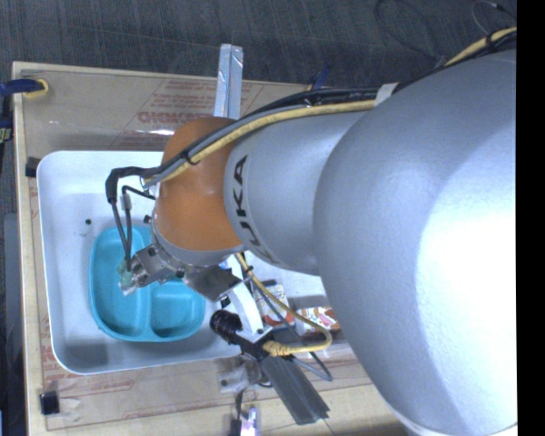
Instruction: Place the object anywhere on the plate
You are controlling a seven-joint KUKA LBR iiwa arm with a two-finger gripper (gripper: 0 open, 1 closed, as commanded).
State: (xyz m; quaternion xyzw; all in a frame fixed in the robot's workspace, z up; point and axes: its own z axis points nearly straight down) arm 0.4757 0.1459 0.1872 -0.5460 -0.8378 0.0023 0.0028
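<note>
the grey arm (400, 243) with its orange band (195, 189) reaches in from three o'clock over the white bin (64, 243). the gripper (132, 275) hangs at the blue plate (118, 302), which lies in the bin's six o'clock half. whether the tool is released or clenched cannot be told; the wrist hides it. the object cannot be made out. a clutter of small items (300, 321) lies at the plate's three o'clock.
</note>
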